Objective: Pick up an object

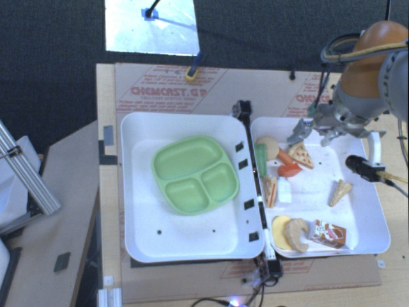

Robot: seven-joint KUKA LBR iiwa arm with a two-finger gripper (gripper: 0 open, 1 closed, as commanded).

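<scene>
My gripper (312, 136) hangs over the back of the right bin (367, 232), open, with nothing between its fingers. Just below and left of it lies a pizza-slice toy (301, 154). Beside that are a red and orange vegetable piece (287, 167), a green stick (261, 158) and a beige round piece (270, 147). Further forward lie a white block (284, 190), a striped sandwich piece (271, 191), a cone (340, 192), a croissant (296, 234) on a yellow disc (279, 224), and a brown packet (329, 233).
The left bin (144, 235) holds a green divided plate (195, 174). A black divider with clips (250, 171) runs between the bins. A black part with a cable (362, 166) sticks out over the right bin's right side.
</scene>
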